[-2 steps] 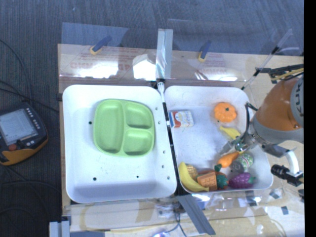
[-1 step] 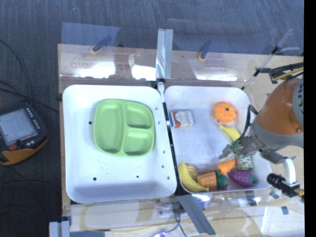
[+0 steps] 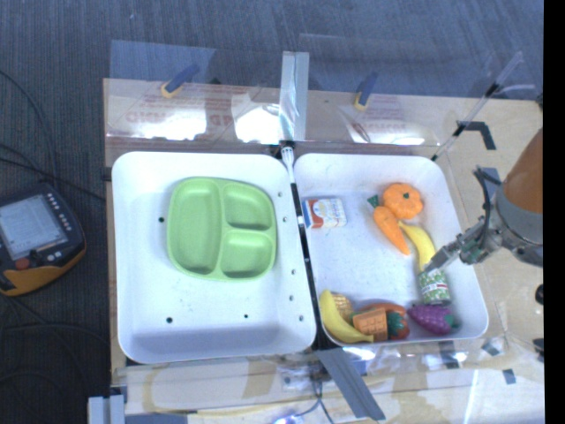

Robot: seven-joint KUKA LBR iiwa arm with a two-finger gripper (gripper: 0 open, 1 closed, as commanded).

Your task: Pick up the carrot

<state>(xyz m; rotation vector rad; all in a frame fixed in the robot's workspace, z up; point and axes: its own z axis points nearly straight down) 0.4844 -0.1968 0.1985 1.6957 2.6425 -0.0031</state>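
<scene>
Carrot lies in the right bin, between the orange and a banana. Gripper hangs near the can, seemingly empty; its state I cannot tell. Better descend squarely across the carrot's middle, avoiding neighbours.

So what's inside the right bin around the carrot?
The right bin holds the carrot, touching a small pumpkin and a banana. Also a small carton, a can and piled toy food along the near wall, hiding whatever lies underneath.

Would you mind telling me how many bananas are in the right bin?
2: one banana beside the carrot near mid-bin, another banana at the front-left corner. Others may hide beneath the front pile.
</scene>
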